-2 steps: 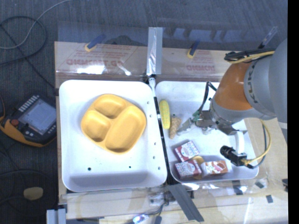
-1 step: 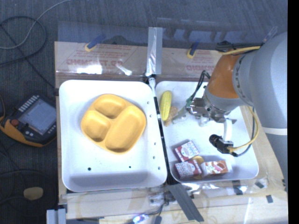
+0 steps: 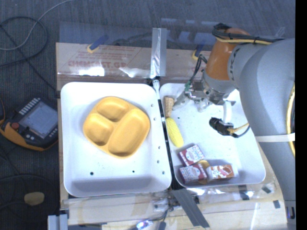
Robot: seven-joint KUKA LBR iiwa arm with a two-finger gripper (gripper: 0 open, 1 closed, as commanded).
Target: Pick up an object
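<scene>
Down at the near edge of the right white bin (image 3: 249, 166), two red-and-white snack cartons (image 3: 192, 155) sit touching a third carton (image 3: 220, 171), with a small orange piece (image 3: 204, 164) wedged between them. Just beyond, a yellow plastic corn cob (image 3: 173, 131) lies along the bin's left wall, and a tan ice-cream cone (image 3: 169, 104) stands at its far end. Now the grey arm with its orange band (image 3: 221, 61) reaches in from the right, and the end effector (image 3: 197, 96) hovers low over the far part of this bin, beside the cone; how far its jaws are parted I cannot tell, and nothing visible sits in them. Over to the left white bin (image 3: 76, 171): one yellow three-compartment plastic plate (image 3: 116, 126) lies in its middle. Both bins rest on a cardboard-covered surface (image 3: 110, 56). Dark carpet (image 3: 29, 42) surrounds it, with an orange-edged teach pendant (image 3: 31, 123) and cables on the left.
</scene>
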